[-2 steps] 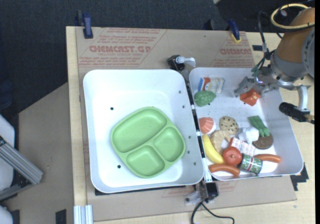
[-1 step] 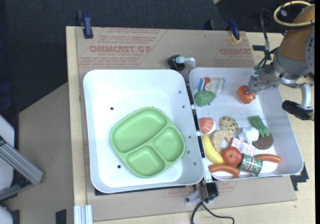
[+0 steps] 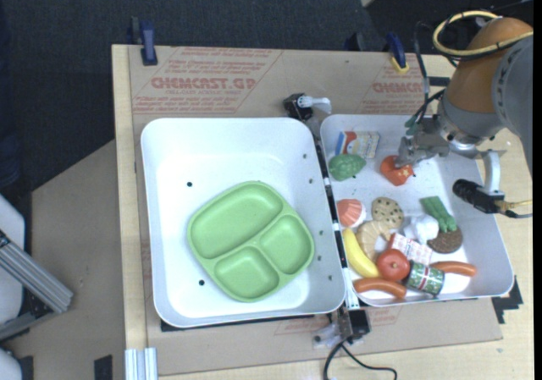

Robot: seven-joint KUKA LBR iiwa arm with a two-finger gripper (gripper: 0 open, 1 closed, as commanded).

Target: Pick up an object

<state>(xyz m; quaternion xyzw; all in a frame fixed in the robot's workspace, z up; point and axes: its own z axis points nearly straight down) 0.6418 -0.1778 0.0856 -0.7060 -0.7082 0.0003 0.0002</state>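
Claw [image 3: 405, 158] is down in the right white plastic bin [image 3: 500, 243], directly over a small round red toy tomato [image 3: 395, 171] in the bin's upper middle. Cannot tell whether it is released, clenched, or grasping the tomato; the wrist hides the contact.

Just left of the claw: a green leafy plastic toy [image 3: 345, 167]. Below the claw: a round speckled cookie [image 3: 387, 211], with more toy food further on. Well to the left: a green three-section tray [image 3: 250, 240].

Judgement: tomato is probably light, hollow, rigid plastic, smooth and rounded, so prone to squirting out. Best hold is across its widest middle, centred.
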